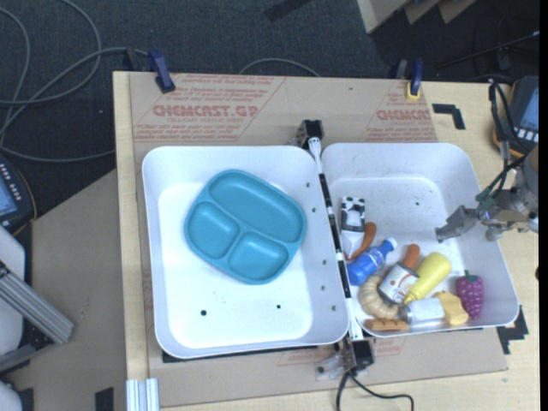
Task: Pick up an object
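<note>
1. At the left of the frame, the left bin [163,229] sits on the counter [128,187] and holds a blue divided plate [247,225], lying flat in the bin's upper half and well apart from the arm.
2. Right of centre, the right bin [394,165] carries the likely targets, crowded into its lower half: a black-and-white toy [352,213] against the dividing wall, a blue bottle [369,262] just below it, a yellow bottle [430,274] leaning across a small jar [396,284], a banana-like piece [374,300] near the bottom rim, and purple grapes [469,291] towards the lower right.
3. At the right edge of the frame, the gripper [458,223] reaches in over the right bin's right wall, above the clutter and touching nothing. Nothing lies between the jaws; whether they stand apart or together cannot be told at this size.
4. Judged risk: the pile is tightly packed, with pieces touching or overlapping, so a descent could land on two things at once and squeeze neither firmly.
5. Rounded, smooth pieces such as the yellow bottle may slip out sideways when pinched off-centre.
6. Things resting against the bin walls leave little room for a jaw on the wall side; a collision with the rim or dividing wall is possible.
</note>
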`<state>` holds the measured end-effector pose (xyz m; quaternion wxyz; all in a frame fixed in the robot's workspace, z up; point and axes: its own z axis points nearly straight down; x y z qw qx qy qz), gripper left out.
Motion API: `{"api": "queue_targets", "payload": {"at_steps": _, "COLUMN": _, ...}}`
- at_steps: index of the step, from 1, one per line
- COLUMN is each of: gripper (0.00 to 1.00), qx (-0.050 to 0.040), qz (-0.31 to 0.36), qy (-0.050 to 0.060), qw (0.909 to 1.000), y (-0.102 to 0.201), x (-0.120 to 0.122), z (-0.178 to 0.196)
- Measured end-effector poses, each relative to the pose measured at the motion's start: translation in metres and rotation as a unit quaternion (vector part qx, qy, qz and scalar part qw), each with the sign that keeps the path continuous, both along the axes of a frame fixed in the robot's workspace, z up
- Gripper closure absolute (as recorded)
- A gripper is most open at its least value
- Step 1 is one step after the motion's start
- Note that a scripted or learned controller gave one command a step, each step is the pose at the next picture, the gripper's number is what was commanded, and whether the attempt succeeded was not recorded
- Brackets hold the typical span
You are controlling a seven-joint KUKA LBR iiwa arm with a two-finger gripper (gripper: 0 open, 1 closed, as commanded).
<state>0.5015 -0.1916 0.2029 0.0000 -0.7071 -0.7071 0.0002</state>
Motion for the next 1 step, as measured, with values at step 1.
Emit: {"api": "queue_targets", "payload": {"at_steps": 1, "gripper": 0.0, "qx": 0.0011, "qz": -0.001, "qy": 0.001, "qw": 1.0, "y": 0.0227, "x": -0.0229, "z": -0.1204}}
